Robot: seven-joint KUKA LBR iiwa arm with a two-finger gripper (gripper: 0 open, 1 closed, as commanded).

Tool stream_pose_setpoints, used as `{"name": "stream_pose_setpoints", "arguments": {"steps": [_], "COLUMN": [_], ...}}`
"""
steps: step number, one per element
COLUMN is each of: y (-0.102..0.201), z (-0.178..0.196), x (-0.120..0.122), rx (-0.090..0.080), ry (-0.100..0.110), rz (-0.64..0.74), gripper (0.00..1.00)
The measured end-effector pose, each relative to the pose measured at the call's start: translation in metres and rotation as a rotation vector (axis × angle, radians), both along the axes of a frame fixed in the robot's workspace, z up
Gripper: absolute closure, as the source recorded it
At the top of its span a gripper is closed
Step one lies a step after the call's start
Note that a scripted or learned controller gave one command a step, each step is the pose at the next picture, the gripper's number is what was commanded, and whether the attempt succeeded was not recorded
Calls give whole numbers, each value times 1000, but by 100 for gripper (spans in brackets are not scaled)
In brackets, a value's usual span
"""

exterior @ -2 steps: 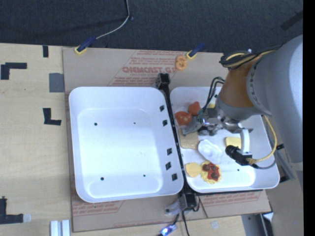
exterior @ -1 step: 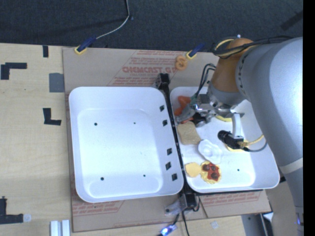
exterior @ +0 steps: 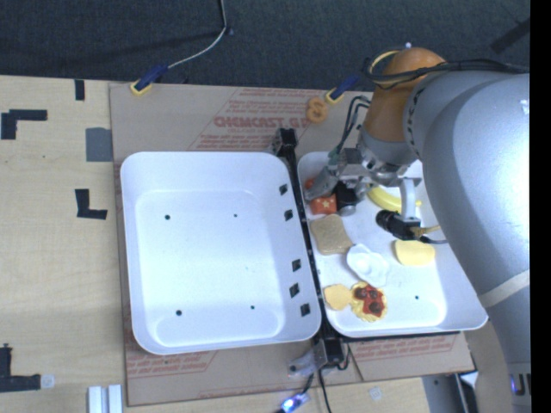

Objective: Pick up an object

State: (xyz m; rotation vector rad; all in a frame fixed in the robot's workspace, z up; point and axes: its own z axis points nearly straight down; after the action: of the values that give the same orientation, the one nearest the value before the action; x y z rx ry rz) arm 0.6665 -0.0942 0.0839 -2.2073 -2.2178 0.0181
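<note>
Currently: gripper (exterior: 331, 189) low over red item (exterior: 324, 204) in right bin (exterior: 456, 317) — grip state unclear to you — nothing visibly lifted yet.

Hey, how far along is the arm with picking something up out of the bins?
Done: the arm has reached into the right bin, and its hand sits low at that bin's far left corner, right by a small red-orange object. In hand: nothing visibly lifted. The tan slice, banana, yellow piece and pizza toy lie in the bin. Left: closing on an item and raising it.
</note>
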Motion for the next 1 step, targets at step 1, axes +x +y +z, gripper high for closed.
{"name": "stream_pose_setpoints", "arguments": {"steps": [1], "y": [0], "z": [10], "x": [-1], "rx": [0], "ry": [0], "rz": [-2], "gripper": [100]}}
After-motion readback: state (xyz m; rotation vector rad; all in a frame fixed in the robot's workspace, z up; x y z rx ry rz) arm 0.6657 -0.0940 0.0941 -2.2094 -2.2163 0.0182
